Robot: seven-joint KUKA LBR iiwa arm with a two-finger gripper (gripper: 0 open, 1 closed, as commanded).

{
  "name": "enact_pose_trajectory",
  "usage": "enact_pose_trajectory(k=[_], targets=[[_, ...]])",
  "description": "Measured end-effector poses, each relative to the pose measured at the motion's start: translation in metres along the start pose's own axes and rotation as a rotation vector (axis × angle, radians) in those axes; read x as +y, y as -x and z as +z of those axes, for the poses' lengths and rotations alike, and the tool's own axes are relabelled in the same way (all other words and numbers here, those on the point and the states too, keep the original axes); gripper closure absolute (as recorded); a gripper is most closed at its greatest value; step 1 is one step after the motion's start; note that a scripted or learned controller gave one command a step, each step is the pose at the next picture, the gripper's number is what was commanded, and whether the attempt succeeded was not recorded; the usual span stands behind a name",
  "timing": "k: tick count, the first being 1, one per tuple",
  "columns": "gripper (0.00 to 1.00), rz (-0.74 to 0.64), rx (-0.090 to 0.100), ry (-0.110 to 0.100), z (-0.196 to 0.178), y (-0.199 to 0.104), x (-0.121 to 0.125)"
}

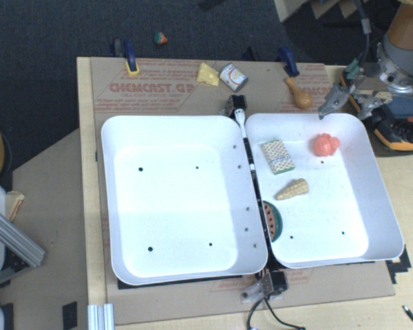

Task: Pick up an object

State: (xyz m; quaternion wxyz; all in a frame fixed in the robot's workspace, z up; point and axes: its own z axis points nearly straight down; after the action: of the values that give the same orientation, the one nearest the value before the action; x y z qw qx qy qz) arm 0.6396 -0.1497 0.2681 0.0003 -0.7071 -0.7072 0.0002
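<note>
The right bin (372,205) holds several small objects. A pink-red lump (324,144) lies near its far right corner. A checked green-and-white pad (277,155) sits toward the far left, and a tan cone (292,189) lies just in front of it. A green and red disc (271,222) leans on the bin's left wall. My gripper (345,105) hangs over the far rim of the right bin, just behind and slightly right of the pink-red lump. Its fingers (330,106) are spread open with nothing between them.
The left bin (113,184) stands beside the right one. On the cardboard behind the bins lie a yellow wedge (208,75), a small white box (233,77) and an orange-brown piece (300,95). Blue clamps (130,55) grip the board's far edge.
</note>
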Motion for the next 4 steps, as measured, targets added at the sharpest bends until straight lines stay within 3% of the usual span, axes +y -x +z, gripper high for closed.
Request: enact_pose_trajectory(k=[1,2,3,4], targets=[[0.00,-0.002,0.004,-0.013,0.138,-0.010,0.007],[1.00,-0.002,-0.001,0.004,0.118,-0.009,0.010],[1.00,0.003,0.002,-0.005,0.108,-0.019,-0.056],[1.00,-0.008,0.001,0.007,0.073,-0.109,-0.043]])
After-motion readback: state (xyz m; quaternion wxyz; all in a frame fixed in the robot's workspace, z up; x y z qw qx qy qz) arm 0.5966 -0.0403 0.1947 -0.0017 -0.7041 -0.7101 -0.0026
